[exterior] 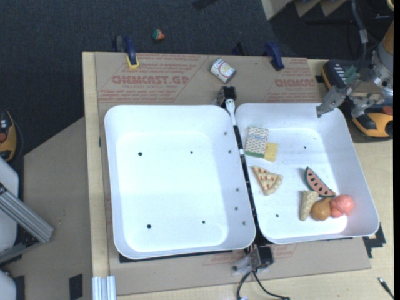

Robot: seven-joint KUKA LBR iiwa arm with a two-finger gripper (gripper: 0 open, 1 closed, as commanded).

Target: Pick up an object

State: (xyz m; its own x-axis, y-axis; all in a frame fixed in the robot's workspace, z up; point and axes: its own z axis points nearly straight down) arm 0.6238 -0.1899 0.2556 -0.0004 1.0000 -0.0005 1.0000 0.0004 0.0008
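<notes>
Two shallow white bins of smooth, glossy plastic with rounded corners sit side by side on a brown cardboard sheet printed with red lettering. The left bin point(125, 167) shows small dark dots on its floor. The right bin point(356, 167) holds a scatter of toy-like food pieces across its middle and lower right.

Near its upper middle lies a flat rectangular patterned card point(256, 140) touching a small yellow block point(271, 151). Below them is a triangular waffle-textured wedge point(267, 180). Toward the lower right, a curved watermelon slice point(316, 182) with a red face and dark rind sits just above a cluster: a pale, ridged cone-like piece point(307, 204), a rounded orange piece point(321, 210) and a pink rounded piece point(341, 205), all touching or nearly so.

The gripper point(327, 105) hangs over the right bin's upper right corner, metallic grey, well apart from every piece (whether its fingers are apart or together cannot be told at this angle). Nothing is seen between them.

On the cardboard above the bins lies a small boxy wrapped item point(222, 70); blue clamps point(273, 55) pinch the sheet's top edge. A tiny coloured object point(159, 35) rests on the dark carpet at the upper left.
</notes>
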